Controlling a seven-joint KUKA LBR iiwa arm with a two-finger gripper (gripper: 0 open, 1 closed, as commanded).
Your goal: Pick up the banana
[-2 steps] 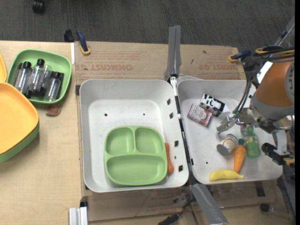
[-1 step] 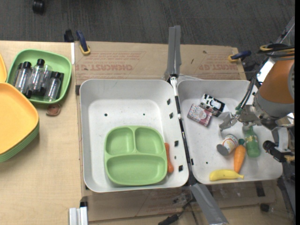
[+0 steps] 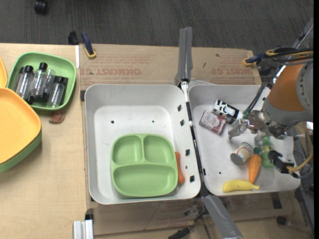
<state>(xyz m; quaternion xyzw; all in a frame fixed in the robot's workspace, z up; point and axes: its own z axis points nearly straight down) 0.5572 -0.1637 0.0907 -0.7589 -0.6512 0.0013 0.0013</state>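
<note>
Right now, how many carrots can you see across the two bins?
2. One carrot lies in the right bin, just above the banana. The other carrot is in the left bin, against the green tray's right edge. The arm may hide more.

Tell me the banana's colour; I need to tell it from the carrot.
Yellow. The banana lies at the right bin's near edge in the camera view; the carrot beside it is orange.

upside-down red "CHEMCAST" print on cardboard (image 3: pixel 149 63)
</note>
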